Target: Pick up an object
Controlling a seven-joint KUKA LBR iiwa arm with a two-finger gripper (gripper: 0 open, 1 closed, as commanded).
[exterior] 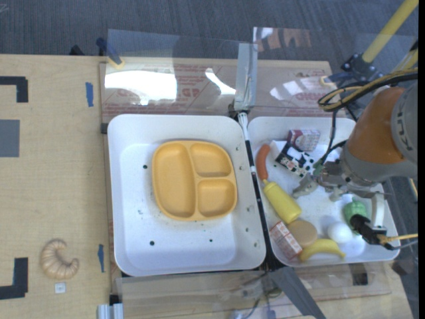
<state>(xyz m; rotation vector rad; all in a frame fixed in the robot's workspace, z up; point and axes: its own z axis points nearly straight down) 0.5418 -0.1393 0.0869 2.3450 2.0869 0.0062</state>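
A croissant is seen lying on the bench at approx. 8 o'clock of the frame, well apart from both bins. The L bin is occupied by a yellow divided plate, set upright near its centre, w/ three compartments. The R bin is seen at 3–4 o'clock and is crowded w/ small objects: a banana at its 6 o'clock edge; a tan round item just beside the banana; a red-and-white packet at 7 o'clock, touching the bin wall; a yellow squeeze bottle tilted along the L wall; an orange-red sausage-shaped item at 10 o'clock; a black-and-white patterned box and a small pinkish carton toward 12 o'clock; a white ball and a green item at 4–5 o'clock. The arm is shown entering from 3 o'clock, orange band uppermost. The gripper is positioned low over the bin's middle, between the patterned box and the green item. Finger state cannot be told; nothing is seen held.
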